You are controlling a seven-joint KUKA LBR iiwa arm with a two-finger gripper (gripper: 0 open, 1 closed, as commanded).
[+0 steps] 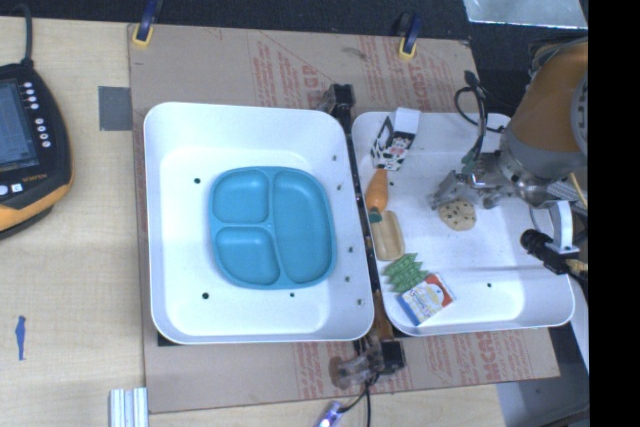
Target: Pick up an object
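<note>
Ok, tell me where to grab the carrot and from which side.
Grip the carrot across its orange middle, coming straight down from above. It lies flat and runs lengthwise along the right bin's left wall, so closing across its narrow width looks easiest. The wall is close on one side, which may crowd that approach.

Arm (pixel 548 120) partly beyond right edge
</note>
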